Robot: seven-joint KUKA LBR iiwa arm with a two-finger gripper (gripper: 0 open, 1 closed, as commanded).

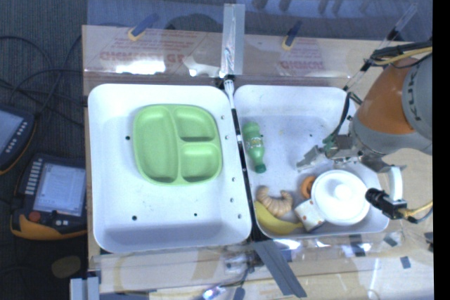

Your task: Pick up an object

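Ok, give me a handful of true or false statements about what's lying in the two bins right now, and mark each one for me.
1. The green divided plate lies in the left bin. True.
2. The green bottle lies in the left bin with the plate. False: it lies in the right bin, close to the wall between the bins.
3. The banana lies near the front edge of the right bin. True.
4. The arm reaches over the left bin. False: it is over the right bin, above the round white object.
5. The green plate has three compartments. True.
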